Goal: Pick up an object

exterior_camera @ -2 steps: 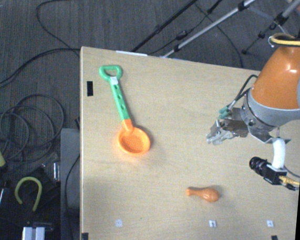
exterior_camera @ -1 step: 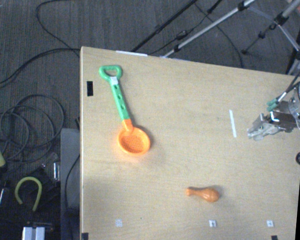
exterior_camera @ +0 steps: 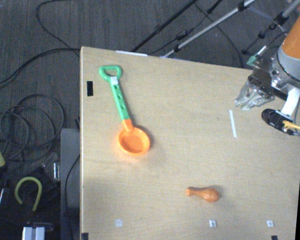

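On the pale table (exterior_camera: 184, 94) we see our pincer (exterior_camera: 249, 100), fingers seemingly apart and empty, hovering well right of the orange-bowled scoop (exterior_camera: 124, 121), whose green handle runs up-left from its bowl.

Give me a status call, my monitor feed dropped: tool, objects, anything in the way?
Tool at far right, nothing in it. Green-handled orange strainer and orange drumstick both untouched. Path clear.

Gripper (exterior_camera: 248, 100) hangs at the upper right above the wooden surface (exterior_camera: 191, 131). A green-handled orange strainer spoon (exterior_camera: 126, 120) lies left. A small orange drumstick-shaped toy (exterior_camera: 204, 193) lies lower centre, well apart.
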Motion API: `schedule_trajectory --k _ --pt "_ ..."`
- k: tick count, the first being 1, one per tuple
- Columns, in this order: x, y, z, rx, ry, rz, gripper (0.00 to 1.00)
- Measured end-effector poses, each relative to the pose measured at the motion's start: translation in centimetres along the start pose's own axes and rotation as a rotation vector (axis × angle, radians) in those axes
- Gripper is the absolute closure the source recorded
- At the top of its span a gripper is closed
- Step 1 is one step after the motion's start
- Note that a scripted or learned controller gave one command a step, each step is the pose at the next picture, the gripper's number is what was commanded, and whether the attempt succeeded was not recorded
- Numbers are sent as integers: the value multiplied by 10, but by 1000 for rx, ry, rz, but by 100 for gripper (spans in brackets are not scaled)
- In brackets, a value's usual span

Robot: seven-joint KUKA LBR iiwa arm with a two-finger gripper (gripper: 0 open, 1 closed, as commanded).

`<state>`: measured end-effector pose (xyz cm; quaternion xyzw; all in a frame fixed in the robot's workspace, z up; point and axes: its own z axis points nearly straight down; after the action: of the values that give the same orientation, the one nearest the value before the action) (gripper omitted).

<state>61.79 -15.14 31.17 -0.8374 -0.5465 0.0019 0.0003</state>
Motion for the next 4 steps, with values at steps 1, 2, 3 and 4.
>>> schedule_trajectory --k 1,2,3,4 --pt "63 -62 -122 -1 0 -72 100" --pt "62 -62 -131 -1 -4 -70 100" --pt "93 -113 -122 -2 1 -341 100" --pt "93 -112 -131 -2 -1 -340 100"
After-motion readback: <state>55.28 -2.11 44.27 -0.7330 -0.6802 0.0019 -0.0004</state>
